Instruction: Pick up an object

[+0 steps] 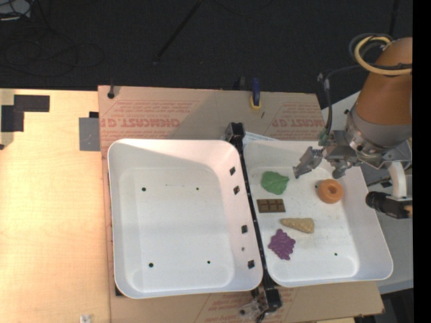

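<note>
Orange doughnut (330,191) sits just below my fingers (322,161), spread open and holding nothing, over the right bin (367,261), green piece (274,182) nearby.

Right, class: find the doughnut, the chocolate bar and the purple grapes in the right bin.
doughnut (330,191), camera view, on its orange ring
chocolate bar (271,206), camera view, middle of the brown slab
purple grapes (282,244), camera view, middle of the bunch
</note>
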`<state>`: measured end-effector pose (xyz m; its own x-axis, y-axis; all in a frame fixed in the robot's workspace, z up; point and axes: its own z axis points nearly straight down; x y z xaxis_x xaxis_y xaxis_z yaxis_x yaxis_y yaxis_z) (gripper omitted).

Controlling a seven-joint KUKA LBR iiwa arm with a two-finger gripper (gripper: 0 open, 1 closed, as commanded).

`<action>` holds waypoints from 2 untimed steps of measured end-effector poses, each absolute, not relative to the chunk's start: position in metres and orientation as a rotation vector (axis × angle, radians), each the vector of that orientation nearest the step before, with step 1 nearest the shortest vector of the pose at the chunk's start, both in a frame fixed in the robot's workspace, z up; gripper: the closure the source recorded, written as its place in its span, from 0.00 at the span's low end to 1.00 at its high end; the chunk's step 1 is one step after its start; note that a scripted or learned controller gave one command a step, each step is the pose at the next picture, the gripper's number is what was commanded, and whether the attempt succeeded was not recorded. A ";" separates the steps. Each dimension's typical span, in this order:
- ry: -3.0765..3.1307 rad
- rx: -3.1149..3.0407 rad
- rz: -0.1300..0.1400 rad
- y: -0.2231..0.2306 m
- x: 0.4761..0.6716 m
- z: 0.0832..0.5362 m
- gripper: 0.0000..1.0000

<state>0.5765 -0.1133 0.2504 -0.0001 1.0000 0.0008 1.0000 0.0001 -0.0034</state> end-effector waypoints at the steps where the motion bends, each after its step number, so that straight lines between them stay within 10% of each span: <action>1: -2.220 -2.218 0.004 -0.114 0.577 0.260 1.00; 2: -2.222 -2.211 0.002 -0.054 0.522 0.274 1.00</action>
